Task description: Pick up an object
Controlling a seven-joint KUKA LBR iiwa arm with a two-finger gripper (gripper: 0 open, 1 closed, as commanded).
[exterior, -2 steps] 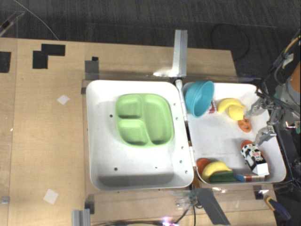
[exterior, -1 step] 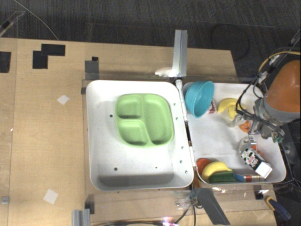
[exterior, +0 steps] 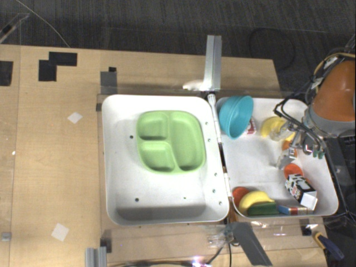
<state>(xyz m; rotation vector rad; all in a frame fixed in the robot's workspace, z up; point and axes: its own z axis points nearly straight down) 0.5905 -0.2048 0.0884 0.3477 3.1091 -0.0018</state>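
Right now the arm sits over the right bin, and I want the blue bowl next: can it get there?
Probably yes: the blue bowl lies on its side in the right bin, nothing covering it.

left bin (exterior: 119, 149): divided tray (exterior: 169, 141) | right bin (exterior: 250, 166): bowl (exterior: 236, 115) far-left, banana (exterior: 255, 198) near

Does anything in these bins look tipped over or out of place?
Yes, the blue bowl in the right bin is tipped on its side against the wall between the bins, rather than standing upright. The green tray in the left bin sits slightly askew. Nothing looks spilled or broken.
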